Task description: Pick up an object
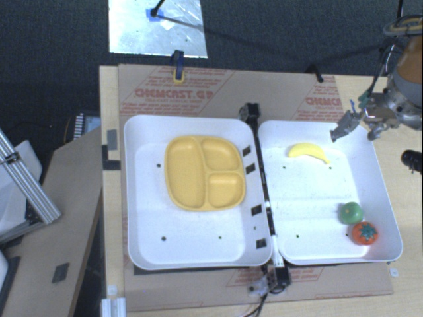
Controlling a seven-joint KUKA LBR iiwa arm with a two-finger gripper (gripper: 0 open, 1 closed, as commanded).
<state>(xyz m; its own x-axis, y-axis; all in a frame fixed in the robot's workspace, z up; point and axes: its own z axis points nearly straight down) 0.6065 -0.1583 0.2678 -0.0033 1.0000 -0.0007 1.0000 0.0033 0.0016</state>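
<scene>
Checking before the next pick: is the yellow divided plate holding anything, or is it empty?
Empty. The yellow divided plate in the left bin shows three bare compartments.

We see a pale wooden surface [86, 177] under a sheet of brown cardboard [198, 91] printed with red lettering. Around it lies dark blue-grey carpeted floor [53, 45]. On that floor, beyond the surface's far edge, rests a shiny silver square sheet [157, 17] marked with a small patch of blue tape [154, 14]. A yellow and blue clamp [178, 67] grips the far edge of the cardboard. At the left edge we make out a slanted aluminium rail [23, 177]. The light is even and casts soft shadows.
</scene>
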